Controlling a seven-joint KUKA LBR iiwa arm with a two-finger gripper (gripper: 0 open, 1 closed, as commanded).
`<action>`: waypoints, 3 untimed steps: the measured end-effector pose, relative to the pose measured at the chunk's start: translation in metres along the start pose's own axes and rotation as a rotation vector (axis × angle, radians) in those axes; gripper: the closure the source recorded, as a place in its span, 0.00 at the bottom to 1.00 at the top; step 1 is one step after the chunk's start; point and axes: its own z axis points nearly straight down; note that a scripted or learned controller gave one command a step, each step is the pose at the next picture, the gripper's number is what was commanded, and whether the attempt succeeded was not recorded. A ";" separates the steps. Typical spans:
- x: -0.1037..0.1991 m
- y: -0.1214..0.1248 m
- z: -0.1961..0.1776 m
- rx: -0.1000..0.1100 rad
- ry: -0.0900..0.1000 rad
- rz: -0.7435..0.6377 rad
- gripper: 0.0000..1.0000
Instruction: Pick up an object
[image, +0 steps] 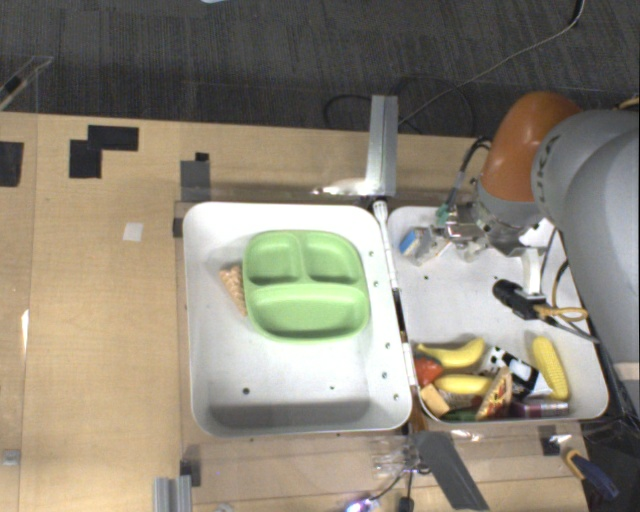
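Hovering gripper (425, 243), right bin (455, 300), toy food (480, 380)

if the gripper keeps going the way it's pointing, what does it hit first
Probably the bare floor of the right white bin. The gripper points left and down near the bin's upper left corner, though depth is unclear.

Grey arm (590, 190) with orange band (520, 140)

Divided plate (303, 284) in left bin (215, 370) — toy food (480, 378) in right bin's (450, 300) near end.
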 end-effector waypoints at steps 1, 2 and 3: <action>0.000 0.000 0.000 0.000 0.000 0.000 0.00; 0.032 -0.001 -0.099 0.002 0.002 -0.078 0.00; 0.000 0.007 -0.044 -0.028 -0.007 -0.148 0.00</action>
